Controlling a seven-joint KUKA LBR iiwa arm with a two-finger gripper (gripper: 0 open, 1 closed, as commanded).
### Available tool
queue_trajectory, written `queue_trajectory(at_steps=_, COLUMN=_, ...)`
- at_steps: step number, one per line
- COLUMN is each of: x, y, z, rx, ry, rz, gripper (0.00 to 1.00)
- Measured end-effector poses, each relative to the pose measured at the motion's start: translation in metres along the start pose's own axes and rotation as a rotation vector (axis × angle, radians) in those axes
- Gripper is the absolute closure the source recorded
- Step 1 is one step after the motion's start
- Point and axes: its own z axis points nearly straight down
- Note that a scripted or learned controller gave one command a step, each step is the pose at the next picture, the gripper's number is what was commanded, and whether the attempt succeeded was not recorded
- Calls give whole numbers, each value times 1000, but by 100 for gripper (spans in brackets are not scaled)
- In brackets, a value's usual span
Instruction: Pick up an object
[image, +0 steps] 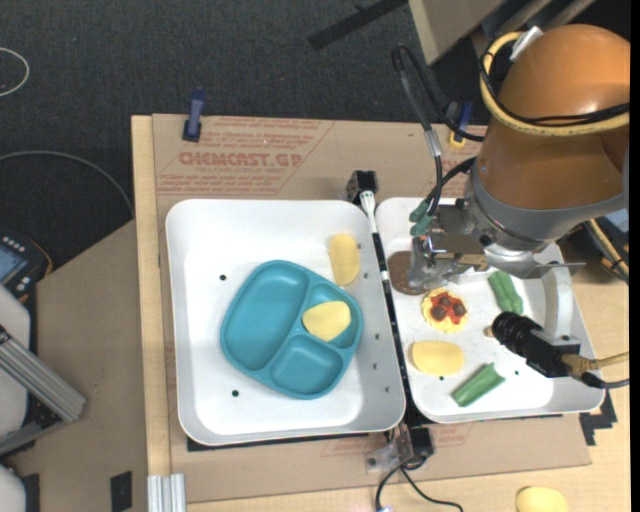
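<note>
**Fig. Approach stage of a pick.** My grey arm with its orange dome (555, 110) reaches in from the right over the shallow white right-hand bin (520, 398). My claw (425, 262) hangs low in that bin's far left corner, close to the divide between the two bins. Whether the claw is apart or together I cannot tell from this angle. Nothing can be seen clamped in it, so I judge the pick not yet made.

The likeliest target is the brown round disc (400, 272), lying just beside the claw on its left, close to the bin wall. Other candidates in the same bin, by size:
- a pale yellow oval piece (437, 356);
- a green block (478, 385) near the front rim;
- a green rounded stick (505, 292) further right;
- a small round yellow piece spotted red (445, 308), just in front of the claw.

Next move, as I judge it: centre over the disc and come down squarely. The disc looks flat and sits hard by the wall, so there is little room on that side and a slip is likely.

**Surroundings.** Dark carpeted floor (80, 100) lies around the bench. A pale board printed in red letters (250, 160) carries both bins, with a blue clamp (194, 115) at its far edge. The shallow white left-hand bin (200, 260) holds a teal divided plastic plate (265, 320). One yellow lump (326, 320) rests in a compartment of the plate, and a second yellow lump (344, 258) lies on the bin floor just beyond it, near the divide
</note>
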Motion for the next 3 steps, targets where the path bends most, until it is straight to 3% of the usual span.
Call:
queue_trajectory(at_steps=1, x=78, y=8, z=34, rx=-1, ry=1, rz=-8, gripper=100)
queue_trajectory(at_steps=3, x=76, y=9, z=12, rx=-7, ry=2, rz=-2, gripper=100)
